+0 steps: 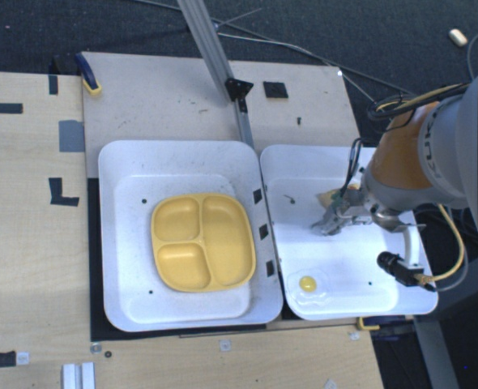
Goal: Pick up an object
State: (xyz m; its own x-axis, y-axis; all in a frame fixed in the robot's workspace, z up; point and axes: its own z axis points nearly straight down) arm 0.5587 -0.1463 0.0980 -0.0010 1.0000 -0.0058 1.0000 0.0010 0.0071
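Gripper (330,224) low in right bin (292,164), finger state unreadable; fried-egg toy (308,285) below-left, clear; yellow divided plate (202,241) far left.

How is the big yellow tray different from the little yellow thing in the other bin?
The yellow tray is much bigger than the little yellow thing. The tray is split into three compartments; the little thing is one small round blob. The tray lies in the left bin, in the middle; the little thing lies in the right bin, near its front edge. Both are yellow, and both lie apart from the pincer.
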